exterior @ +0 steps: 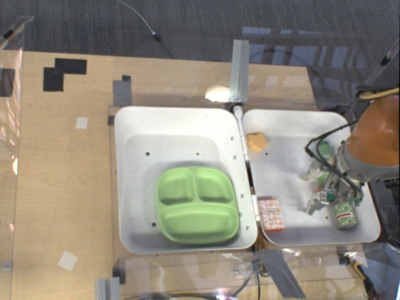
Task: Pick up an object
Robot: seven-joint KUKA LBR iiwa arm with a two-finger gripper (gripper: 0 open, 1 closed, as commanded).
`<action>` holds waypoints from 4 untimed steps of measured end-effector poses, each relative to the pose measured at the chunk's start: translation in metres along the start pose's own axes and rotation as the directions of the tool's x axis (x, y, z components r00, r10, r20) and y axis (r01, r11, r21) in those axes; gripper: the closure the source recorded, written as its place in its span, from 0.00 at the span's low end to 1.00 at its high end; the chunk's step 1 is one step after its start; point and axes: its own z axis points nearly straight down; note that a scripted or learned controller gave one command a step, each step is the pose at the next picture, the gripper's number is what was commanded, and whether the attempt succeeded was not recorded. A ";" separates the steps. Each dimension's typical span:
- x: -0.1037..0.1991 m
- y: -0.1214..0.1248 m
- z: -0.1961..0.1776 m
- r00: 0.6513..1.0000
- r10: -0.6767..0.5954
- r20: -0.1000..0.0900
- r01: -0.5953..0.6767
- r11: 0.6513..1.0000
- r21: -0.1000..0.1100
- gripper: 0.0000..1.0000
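Note:
My gripper (312,190) hangs low over the right part of the right bin (294,230), below the grey wrist with its orange band (378,136). Its two grey fingers (314,205) stand spread apart, open, with only bare bin floor between them. A small can with a green and red label (344,215) lies just right of the lower finger, close to the wrist. A red and white box (270,213) rests at the bin's front left. A tan food piece (256,142) lies at the bin's back left corner.
The left bin (134,142) holds a green divided plate (197,204) toward its front. A raised divider (245,167) separates the two bins. Cables loop around the wrist at the right bin's right wall.

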 end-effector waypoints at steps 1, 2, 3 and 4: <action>-0.005 0.002 -0.015 1.000 -0.007 0.014 0.007 1.000 0.001 1.00; 0.013 0.086 -0.002 0.781 0.625 0.003 -0.625 0.781 -0.005 1.00; 0.005 0.175 -0.097 0.441 0.898 -0.007 -0.897 0.441 0.005 1.00; 0.074 0.186 -0.188 0.945 0.328 -0.006 -0.328 0.945 -0.001 1.00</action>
